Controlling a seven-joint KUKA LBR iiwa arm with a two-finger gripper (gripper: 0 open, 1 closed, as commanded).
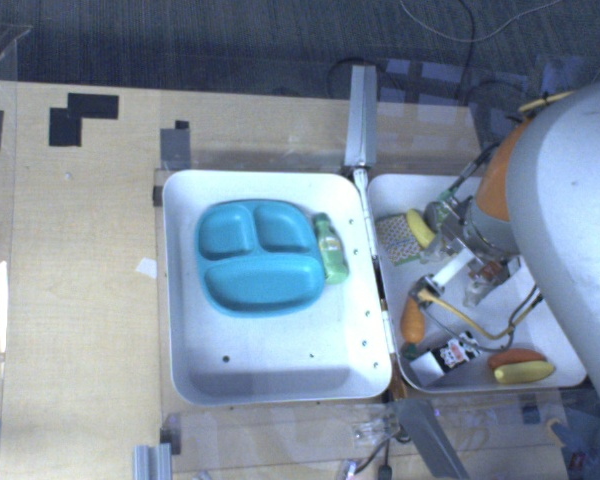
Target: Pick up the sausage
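The sausage (pixel 513 356) is a short reddish-brown piece lying near the front right corner of the right bin (pixel 388 200). It touches a yellow oblong item (pixel 528 372) just in front of it. My gripper (pixel 477 282) hangs over the middle of the right bin, to the upper left of the sausage and apart from it. The wrist and the grey arm hide much of the bin's right side.
An orange item (pixel 412 320) lies by the right bin's left wall. A yellow item (pixel 420 228) rests on a checkered pad (pixel 394 238) at the back. The left bin (pixel 180 348) holds a blue divided plate (pixel 257 258) and a green bottle (pixel 330 250).
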